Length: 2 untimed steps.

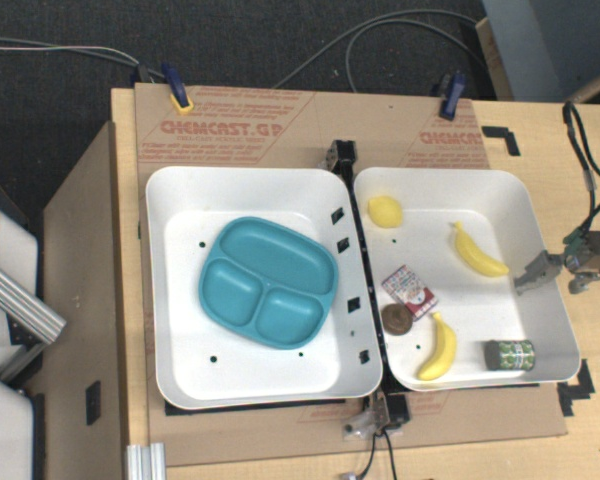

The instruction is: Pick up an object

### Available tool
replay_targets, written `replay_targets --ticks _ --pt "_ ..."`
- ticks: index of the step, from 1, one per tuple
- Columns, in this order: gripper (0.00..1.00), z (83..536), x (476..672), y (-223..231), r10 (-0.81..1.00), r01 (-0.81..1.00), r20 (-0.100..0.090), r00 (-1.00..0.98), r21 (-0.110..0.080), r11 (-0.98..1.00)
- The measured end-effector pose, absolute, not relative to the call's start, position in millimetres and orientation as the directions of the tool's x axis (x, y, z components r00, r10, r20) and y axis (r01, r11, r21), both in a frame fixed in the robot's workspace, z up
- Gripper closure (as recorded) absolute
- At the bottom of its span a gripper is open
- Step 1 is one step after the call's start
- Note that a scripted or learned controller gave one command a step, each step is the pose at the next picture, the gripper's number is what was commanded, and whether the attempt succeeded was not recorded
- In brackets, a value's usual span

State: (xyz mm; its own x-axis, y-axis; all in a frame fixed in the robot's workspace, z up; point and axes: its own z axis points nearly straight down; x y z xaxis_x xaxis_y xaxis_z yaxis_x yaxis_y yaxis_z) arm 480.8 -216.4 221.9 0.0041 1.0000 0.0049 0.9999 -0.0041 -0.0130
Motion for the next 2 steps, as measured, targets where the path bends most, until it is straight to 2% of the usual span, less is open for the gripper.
replay_targets --ticks 1,2 --pt "0.0 228 483.8 -216 1.0 1.0 0.001 0.0 -0.001 0.0" --pt "0.0 170 487.5 -207 1.0 1.0 0.004 -0.001 -0.006 0.001"
